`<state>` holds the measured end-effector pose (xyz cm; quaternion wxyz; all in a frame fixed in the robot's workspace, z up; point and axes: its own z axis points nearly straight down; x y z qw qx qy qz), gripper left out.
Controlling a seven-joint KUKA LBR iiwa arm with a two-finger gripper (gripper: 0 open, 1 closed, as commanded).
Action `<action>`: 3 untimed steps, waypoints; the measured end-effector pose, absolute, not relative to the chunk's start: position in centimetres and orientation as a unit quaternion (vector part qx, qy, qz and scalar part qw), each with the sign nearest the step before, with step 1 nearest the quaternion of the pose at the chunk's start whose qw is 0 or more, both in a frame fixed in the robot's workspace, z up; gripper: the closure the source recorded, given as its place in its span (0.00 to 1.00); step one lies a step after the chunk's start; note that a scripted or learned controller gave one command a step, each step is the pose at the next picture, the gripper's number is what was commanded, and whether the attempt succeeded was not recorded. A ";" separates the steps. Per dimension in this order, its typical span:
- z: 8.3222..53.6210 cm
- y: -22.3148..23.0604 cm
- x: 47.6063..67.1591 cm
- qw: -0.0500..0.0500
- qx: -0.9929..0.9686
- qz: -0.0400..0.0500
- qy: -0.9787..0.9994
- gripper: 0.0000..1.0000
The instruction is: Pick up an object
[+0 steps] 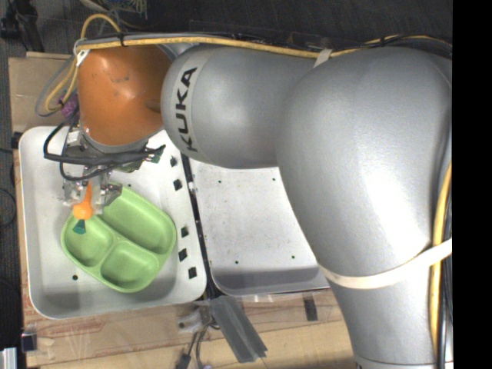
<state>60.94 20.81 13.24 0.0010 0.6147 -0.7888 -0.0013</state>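
In the left white bin (46,283), green divided tray (123,241), jaws' state unclear, dark floor behind.

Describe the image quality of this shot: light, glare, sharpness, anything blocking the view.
Camera view: even overhead light, with soft glare streaks on the grey arm and a dull sheen on its orange band; the arm looms large and close, covering much of the right bin; the green divided tray is fairly sharp, while the gripper above it is cluttered and slightly soft.

The arm (307,129) looks like smooth, satin grey metal. The green tray (127,241) is glossy plastic. The bins (46,290) look matt white.
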 end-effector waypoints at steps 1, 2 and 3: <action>21.3 19.1 65.7 -0.002 0.615 0.000 -0.789 1.00; 32.5 7.3 64.0 -0.003 0.524 0.001 -0.851 1.00; 32.1 16.3 62.1 -0.001 0.522 0.000 -0.853 1.00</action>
